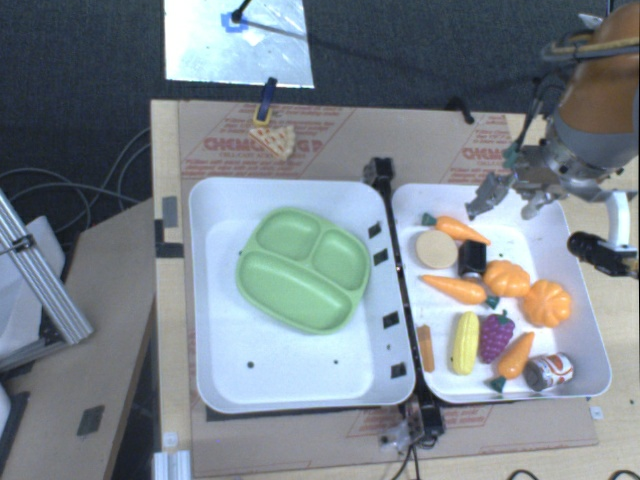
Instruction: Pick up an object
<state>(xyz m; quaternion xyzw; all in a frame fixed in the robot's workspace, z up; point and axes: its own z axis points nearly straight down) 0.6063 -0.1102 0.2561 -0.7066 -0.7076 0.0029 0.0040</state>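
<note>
Toy orange plastic carrot (462, 230): lies at the far end of the right white bin (590, 353), beside a round tan disc (436, 249). Gripper (508, 196): above the bin's far edge, fingers spread, holding nothing. Step: approach. Next: descend over one piece, then close.

- Left bin (215, 368): holds the divided plate (303, 268), centre-left of frame.
- Right bin (590, 353): holds the toy foods: carrots (457, 289), corn (463, 342), grapes (495, 335), pumpkins (546, 302), can (549, 370) at lower right.
- Gripper (508, 196): above the right bin's upper edge, upper right of frame.
</note>
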